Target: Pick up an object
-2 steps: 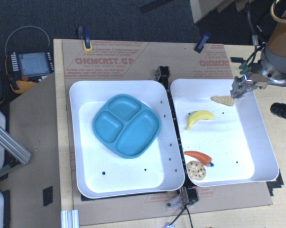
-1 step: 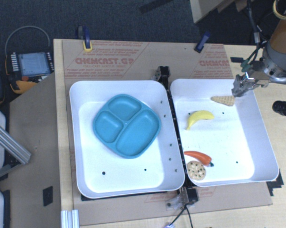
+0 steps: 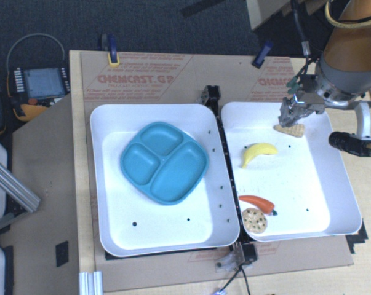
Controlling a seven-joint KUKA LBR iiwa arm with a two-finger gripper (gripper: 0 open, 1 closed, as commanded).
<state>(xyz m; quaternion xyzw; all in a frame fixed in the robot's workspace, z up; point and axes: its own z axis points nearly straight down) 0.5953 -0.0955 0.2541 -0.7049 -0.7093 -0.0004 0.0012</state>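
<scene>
My gripper (image 3: 291, 119) hangs over the far part of the right bin (image 3: 333, 183), reaching in from the right. A flat tan cracker (image 3: 290, 130) lies right at its tip, partly covered by it; I cannot tell whether it is gripped or just lying on the bin floor. A yellow banana (image 3: 259, 152) lies a little nearer and to the left. A red pepper (image 3: 258, 203) and a round speckled cookie (image 3: 255, 220) rest by the right bin's near left corner.
The left bin (image 3: 111, 183) holds a blue divided plate (image 3: 164, 162) in its middle. A black divider (image 3: 225, 165) runs between the two bins. Bare bin floor lies right of the banana and pepper.
</scene>
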